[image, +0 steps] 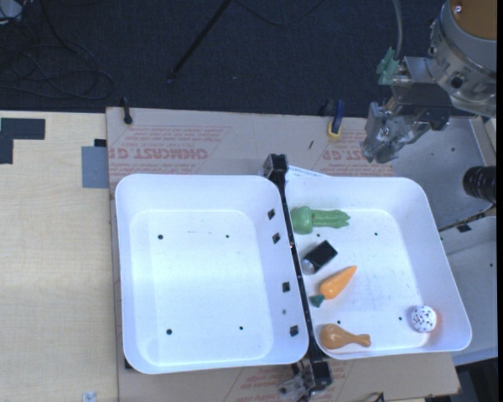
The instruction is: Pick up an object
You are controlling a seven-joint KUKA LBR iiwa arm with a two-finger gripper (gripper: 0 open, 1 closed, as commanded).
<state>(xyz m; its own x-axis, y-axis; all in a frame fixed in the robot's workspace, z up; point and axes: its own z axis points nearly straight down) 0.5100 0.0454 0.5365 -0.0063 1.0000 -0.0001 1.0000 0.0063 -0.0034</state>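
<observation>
The toys crowd the right bin's [419, 195] left wall, at its nine o'clock side: a green toy [318, 219], a black block [321, 254], a carrot [338, 281] and an orange gourd [344, 337], probably where they were dropped. A spotted ball [422, 317] sits alone at five o'clock. The gripper [384, 143] hangs beyond the bin's twelve o'clock rim, touching nothing; whether it is spread I cannot tell.

Right bin [419, 193]: open floor across its centre and far right. Obstacles crowd its left side by the divider: green toy [318, 219], black block [320, 255], orange carrot [338, 282], and orange gourd [345, 337] at the near wall. A speckled ball [422, 317] occupies the near right corner.
</observation>
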